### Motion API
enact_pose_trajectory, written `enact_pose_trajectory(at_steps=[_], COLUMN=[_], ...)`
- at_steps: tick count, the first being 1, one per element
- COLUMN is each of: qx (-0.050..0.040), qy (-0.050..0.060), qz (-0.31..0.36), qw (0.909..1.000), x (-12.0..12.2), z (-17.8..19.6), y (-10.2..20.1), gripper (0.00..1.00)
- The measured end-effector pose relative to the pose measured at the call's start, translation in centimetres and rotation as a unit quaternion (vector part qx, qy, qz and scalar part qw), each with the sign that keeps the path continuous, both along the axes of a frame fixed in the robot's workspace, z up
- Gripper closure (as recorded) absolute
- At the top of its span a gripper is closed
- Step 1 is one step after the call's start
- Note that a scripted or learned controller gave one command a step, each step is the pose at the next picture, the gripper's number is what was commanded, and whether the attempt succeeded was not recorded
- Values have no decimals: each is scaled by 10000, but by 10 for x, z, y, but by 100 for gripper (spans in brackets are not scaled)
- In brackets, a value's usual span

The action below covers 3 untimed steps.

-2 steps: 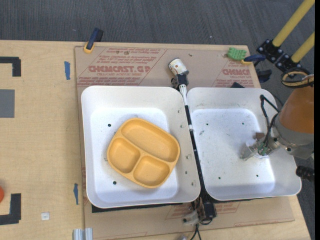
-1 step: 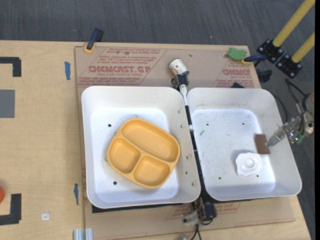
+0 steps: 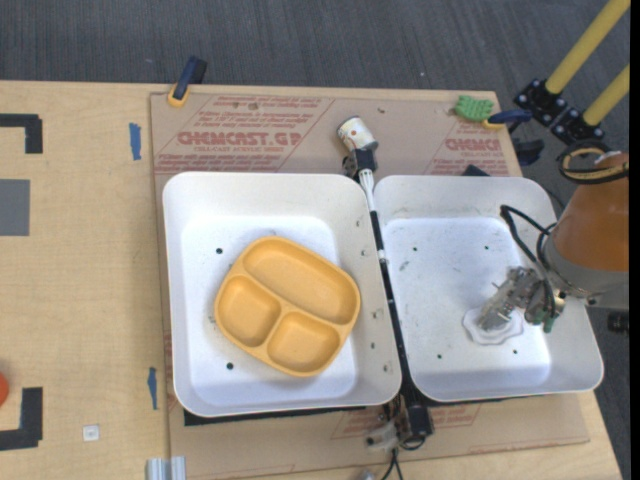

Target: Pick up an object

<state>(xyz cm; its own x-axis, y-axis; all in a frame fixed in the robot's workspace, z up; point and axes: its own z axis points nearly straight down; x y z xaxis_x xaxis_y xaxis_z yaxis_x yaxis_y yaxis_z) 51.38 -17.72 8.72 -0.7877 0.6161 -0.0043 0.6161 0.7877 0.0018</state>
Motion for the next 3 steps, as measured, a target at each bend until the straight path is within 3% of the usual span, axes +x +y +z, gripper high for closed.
enact_pose_trajectory(at_steps=[1,2,3], qx=[12,11,11], qy=[-1,1,23], qz=[-2530,-2534,-1666], qw=[9675,9674,9860], x=[61,61,22], z=[62,61,0], y=[53,52,18], gripper=[100,0,0])
